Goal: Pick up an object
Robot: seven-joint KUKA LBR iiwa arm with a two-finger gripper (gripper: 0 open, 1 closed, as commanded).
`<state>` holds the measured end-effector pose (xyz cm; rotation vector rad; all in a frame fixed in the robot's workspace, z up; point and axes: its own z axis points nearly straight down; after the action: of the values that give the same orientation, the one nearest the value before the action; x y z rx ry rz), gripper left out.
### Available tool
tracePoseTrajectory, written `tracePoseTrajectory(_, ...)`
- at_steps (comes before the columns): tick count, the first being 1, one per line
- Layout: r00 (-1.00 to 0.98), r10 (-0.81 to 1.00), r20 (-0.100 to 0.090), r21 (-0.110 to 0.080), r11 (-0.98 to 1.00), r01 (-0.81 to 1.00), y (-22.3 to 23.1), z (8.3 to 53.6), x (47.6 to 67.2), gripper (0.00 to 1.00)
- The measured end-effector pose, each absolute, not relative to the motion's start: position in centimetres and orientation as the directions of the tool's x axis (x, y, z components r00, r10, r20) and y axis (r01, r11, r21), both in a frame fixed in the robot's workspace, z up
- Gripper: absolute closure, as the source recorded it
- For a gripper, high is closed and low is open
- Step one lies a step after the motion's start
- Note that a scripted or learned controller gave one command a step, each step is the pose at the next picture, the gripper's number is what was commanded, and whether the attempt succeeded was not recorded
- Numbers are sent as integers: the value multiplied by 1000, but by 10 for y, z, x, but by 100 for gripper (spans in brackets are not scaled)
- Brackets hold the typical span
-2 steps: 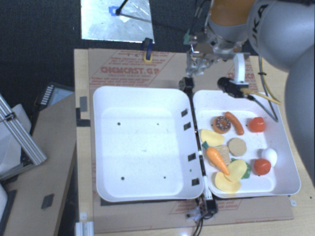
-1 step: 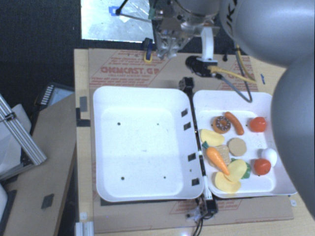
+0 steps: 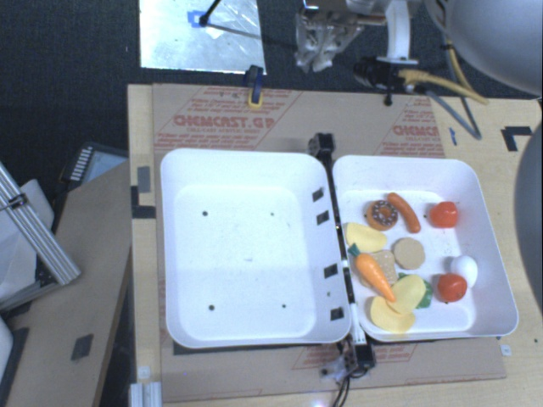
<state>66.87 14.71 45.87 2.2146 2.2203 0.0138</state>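
From my remote seat, the brown sheet on the worktop (image 3: 399, 130) has red print that looks like "CHEMCAST GP", once near the far-left corner and again, upside down and partly cut off, toward the far right. The arm (image 3: 488, 24) hangs over the far edge of the worktop, well up and away from both bins, with the claw (image 3: 318, 53) pointing down past the far edge. Can't tell whether it's open or closed from this angle, too blurry.

All the stuff to pick sits in the right bin (image 3: 488, 227): one donut (image 3: 383, 214), one sausage (image 3: 404, 212), two tomatoes (image 3: 443, 214) (the second is near the bin's front right), one white egg (image 3: 464, 268), one carrot (image 3: 373, 276), one round cracker-looking disc (image 3: 409, 253), and a few yellow slices (image 3: 365, 236), maybe three. The left bin (image 3: 182, 227) sits right beside it, touching along the middle.
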Motion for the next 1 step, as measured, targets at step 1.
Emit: tracePoseTrajectory(1, 5, 1000, -2, 5, -5, 1000, 75, 477, 669, 100)
